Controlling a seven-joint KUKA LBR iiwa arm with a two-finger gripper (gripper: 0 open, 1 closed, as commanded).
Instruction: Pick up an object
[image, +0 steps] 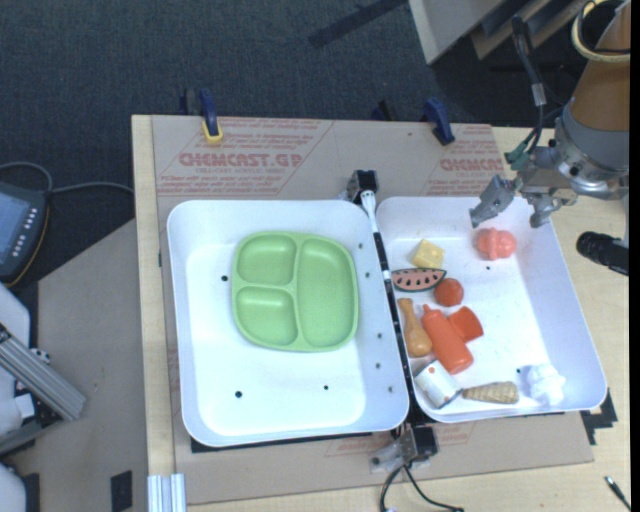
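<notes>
My gripper (517, 205) hangs open over the far end of the right bin (570, 300), its two fingers spread wide with nothing between them. Just below it a pink-red round toy (495, 243) lies on the bin floor. Further down the bin sit a yellow block (429, 254), a watermelon slice (418, 278), a red tomato (449, 292), an orange cup shape (452, 337) and a drumstick (413, 327). An ice cream cone (490, 393) and small white pieces (543, 381) rest near the front edge.
The left bin (200, 380) holds a green divided plate (297, 291). A black bar with a clip (365, 190) runs between the two bins. Blue clamps (437, 117) hold the board at the back. A dark device (20, 225) sits off the bench to the left.
</notes>
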